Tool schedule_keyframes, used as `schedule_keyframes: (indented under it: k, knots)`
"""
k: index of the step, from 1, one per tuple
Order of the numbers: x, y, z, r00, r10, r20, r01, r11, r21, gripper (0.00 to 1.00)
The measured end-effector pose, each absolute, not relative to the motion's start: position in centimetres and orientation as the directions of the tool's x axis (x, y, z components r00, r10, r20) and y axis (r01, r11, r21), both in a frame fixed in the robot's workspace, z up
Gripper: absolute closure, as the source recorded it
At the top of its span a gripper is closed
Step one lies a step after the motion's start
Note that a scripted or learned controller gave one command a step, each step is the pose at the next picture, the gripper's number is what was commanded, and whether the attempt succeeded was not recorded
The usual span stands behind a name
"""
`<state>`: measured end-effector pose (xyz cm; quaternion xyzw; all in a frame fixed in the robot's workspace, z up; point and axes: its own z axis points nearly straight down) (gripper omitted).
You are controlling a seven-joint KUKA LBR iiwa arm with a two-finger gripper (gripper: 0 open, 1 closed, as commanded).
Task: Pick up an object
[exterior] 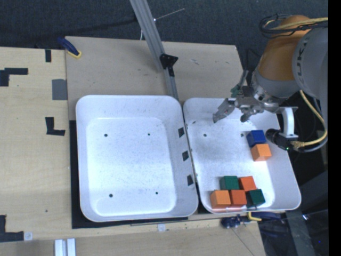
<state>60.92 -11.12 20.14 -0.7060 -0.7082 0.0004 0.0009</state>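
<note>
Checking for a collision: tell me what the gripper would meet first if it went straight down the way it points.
Likely the bare floor of the right bin. The gripper hangs over its upper end, apart from the blue block and orange block; depth is unclear.

Two white bins are sitting on a pale tan wooden bench: the left bin (128,159) is showing faint grey speckling and a few small black dots, and the right bin (213,148) is showing the same grey speckling. Toward the right of the frame, a blue block (256,137) is lying next to an orange block (261,152). At lower right, a cluster is showing two dark green blocks (230,182) among three orange ones (220,198). The arm (290,47) at upper right is showing grey with an orange band. Black tape marks (52,126) are dotting the bench at left.
</note>
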Motion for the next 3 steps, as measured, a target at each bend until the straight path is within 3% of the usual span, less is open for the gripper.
schedule_keyframes:
  k: [1,3]
  knots:
    - [60.9,-11.1,20.1,-0.003,1.000,0.001,1.000,0.003,-0.002,0.00]
    - [60.2,-10.5,8.9,-0.002,1.000,-0.001,1.000,0.002,-0.005,0.00]
